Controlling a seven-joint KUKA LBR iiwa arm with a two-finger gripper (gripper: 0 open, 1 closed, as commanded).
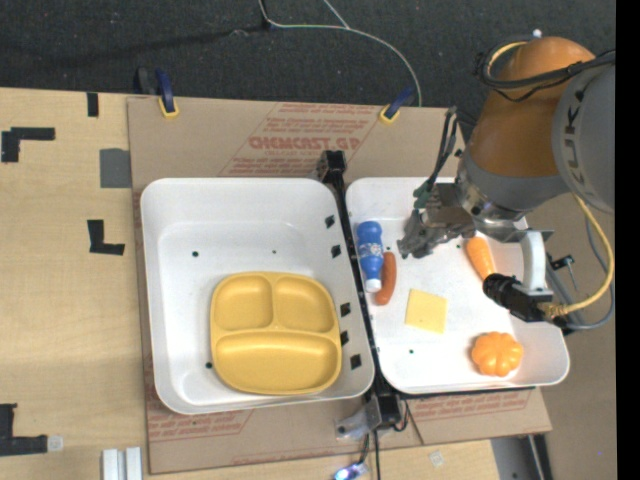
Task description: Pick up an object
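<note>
A: Objects lie all in the right bin [395, 368]; the left bin [165, 218] bears a yellow divided plate [275, 333]. Our arm [525, 118] hangs at two o'clock of the right bin.

B: And the gripper [425, 236]?

A: It is low at the bin's twelve o'clock, and we cannot tell its state.

B: Which object should we take?

A: We judge the blue bottle [369, 243] at ten o'clock nearest. The pumpkin [497, 354] at five, the cheese slice [427, 311] at centre and the carrot [480, 257] at two stay apart. We should descend straight, not pushing the bottle to the wall.
</note>
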